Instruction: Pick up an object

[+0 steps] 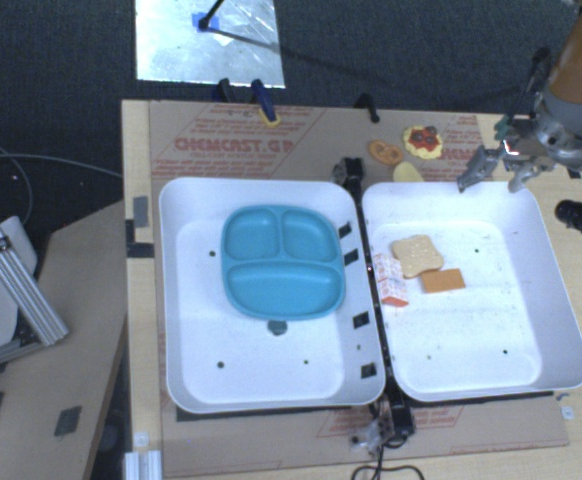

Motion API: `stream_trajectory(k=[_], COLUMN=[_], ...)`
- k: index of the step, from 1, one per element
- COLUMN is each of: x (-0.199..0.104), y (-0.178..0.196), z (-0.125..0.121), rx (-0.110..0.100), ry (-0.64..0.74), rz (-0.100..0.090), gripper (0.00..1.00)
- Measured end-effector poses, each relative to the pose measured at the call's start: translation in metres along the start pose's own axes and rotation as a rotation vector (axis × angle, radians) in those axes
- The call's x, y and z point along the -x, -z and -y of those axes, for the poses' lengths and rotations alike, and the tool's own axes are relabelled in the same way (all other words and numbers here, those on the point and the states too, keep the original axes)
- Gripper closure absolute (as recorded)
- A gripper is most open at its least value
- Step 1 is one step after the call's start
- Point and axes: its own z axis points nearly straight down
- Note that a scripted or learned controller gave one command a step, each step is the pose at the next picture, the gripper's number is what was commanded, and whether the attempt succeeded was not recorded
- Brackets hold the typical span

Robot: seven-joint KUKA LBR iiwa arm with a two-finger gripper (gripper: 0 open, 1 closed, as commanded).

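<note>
In the right bin [531,268] lie a tan bread slice [416,254], a flat orange piece [442,281] and a small red-and-white carton [391,280], all close together in its left half. My gripper [494,175] hangs over the bin's far right corner, well apart from these items. Its two fingers are spread open, and nothing sits between them.
The left bin [186,298] holds a blue divided plate [282,263] with a small grey item [277,327] at its near edge. On the bench behind the bins sit a toy pizza [423,141], a brown cookie [384,152] and a pale yellow piece [407,173].
</note>
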Motion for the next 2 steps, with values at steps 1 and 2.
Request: stream_trajectory(k=[1, 2], x=[0.045, -0.011], y=[-0.137, -0.15], z=[0.054, -0.01], rx=[-0.014, 0.005], ry=[-0.007, 0.007], rz=[-0.002, 0.0], gripper=[0.0, 0.0])
